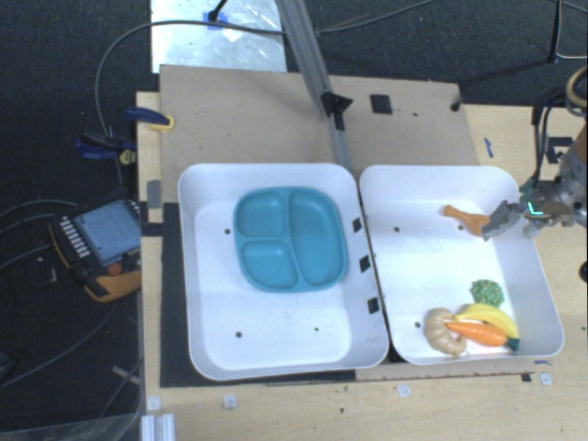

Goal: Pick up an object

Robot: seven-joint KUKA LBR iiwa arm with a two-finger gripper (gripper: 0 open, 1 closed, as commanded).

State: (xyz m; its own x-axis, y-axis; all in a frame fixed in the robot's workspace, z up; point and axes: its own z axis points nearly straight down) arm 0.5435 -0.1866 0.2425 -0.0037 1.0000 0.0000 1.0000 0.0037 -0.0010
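The gripper (501, 220) sits at the right bin's (413, 274) far right edge, its fingers seemingly closed on the orange spoon-like piece (464, 216), though I cannot tell for sure, so lift slowly and straight to avoid slipping.

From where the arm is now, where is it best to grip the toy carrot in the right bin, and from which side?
Grip the carrot across the middle of its orange body, coming straight down from above. It lies flat, its length running left to right, with the banana against its far side and the croissant at its left end, so the fingers will probably find little room.
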